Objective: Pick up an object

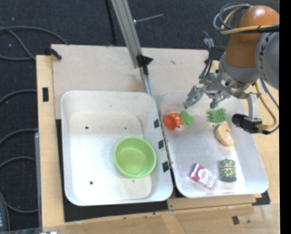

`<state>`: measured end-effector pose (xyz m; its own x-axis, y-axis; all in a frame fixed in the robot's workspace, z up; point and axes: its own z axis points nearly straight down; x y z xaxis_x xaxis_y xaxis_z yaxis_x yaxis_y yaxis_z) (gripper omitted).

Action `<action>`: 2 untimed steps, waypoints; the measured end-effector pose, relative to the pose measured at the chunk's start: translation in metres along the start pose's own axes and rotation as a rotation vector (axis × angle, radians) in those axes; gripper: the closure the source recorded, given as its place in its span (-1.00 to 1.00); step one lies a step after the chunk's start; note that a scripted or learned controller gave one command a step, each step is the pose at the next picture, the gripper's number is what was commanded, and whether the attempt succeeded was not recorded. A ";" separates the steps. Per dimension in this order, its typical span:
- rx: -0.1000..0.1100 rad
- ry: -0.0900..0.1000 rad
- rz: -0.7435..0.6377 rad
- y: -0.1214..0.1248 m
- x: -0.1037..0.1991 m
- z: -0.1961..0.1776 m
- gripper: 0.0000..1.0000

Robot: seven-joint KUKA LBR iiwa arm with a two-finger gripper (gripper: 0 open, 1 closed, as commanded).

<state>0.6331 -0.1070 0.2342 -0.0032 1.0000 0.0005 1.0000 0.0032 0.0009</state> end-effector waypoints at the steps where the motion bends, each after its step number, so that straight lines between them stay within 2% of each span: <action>1: 0.000 0.000 0.000 0.000 0.000 0.000 -1.00; 2: 0.005 -0.003 0.000 0.006 0.003 0.060 -1.00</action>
